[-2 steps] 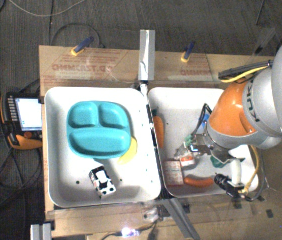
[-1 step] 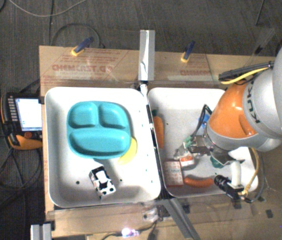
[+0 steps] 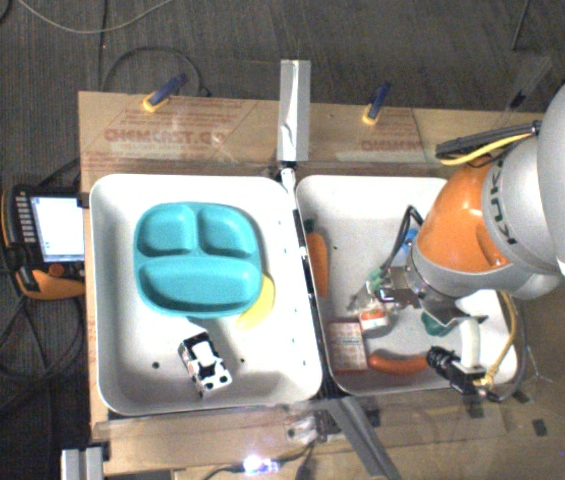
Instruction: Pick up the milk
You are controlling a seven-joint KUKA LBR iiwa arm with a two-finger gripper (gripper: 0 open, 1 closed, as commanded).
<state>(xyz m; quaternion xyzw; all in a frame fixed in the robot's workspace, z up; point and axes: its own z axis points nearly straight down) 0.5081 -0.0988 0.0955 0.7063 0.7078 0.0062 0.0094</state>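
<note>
The milk point(image 3: 205, 361) is a small white carton with black patches. It lies tilted near the front of the left bin point(image 3: 122, 368), just below a teal divided plate point(image 3: 200, 258). My gripper point(image 3: 388, 290) hangs low over the middle of the right bin point(image 3: 362, 203), far to the right of the milk, with the bins' shared wall in between. The grey and orange wrist point(image 3: 467, 243) covers the bin's right part. A small red and white item point(image 3: 372, 319) lies right under the gripper.
A yellow piece point(image 3: 260, 308) pokes out from under the plate's right front corner. In the right bin an orange carrot point(image 3: 317, 258) lies along the left wall, with a brown packet point(image 3: 346, 346) and a red sausage point(image 3: 398, 365) at the front.
</note>
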